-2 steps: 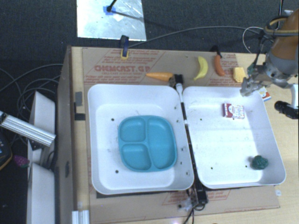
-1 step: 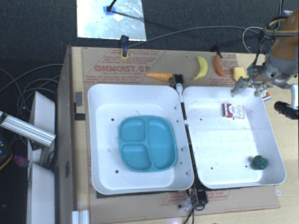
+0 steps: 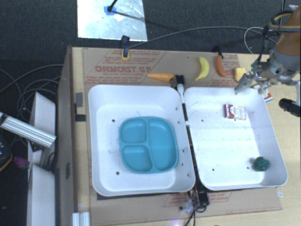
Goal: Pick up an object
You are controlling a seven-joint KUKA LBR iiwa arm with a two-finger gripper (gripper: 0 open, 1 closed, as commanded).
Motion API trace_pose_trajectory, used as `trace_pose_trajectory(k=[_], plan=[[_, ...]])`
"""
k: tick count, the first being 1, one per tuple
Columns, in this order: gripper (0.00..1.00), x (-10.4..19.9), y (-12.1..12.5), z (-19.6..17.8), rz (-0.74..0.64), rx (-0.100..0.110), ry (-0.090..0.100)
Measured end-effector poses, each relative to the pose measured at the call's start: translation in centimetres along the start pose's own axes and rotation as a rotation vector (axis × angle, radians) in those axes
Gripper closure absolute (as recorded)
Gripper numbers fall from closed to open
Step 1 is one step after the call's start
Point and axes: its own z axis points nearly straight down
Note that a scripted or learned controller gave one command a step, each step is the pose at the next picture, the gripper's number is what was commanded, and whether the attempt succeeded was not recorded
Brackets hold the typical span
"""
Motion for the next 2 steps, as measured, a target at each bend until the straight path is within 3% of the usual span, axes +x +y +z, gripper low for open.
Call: trace_pose_trajectory(k=[1, 2], plan=[[0.00, -0.6, 0.0, -0.3, 0.001, 0.001, -0.001], [0.00, 3.1, -2.6, -2.2, -0.001, 0.001, 0.001]])
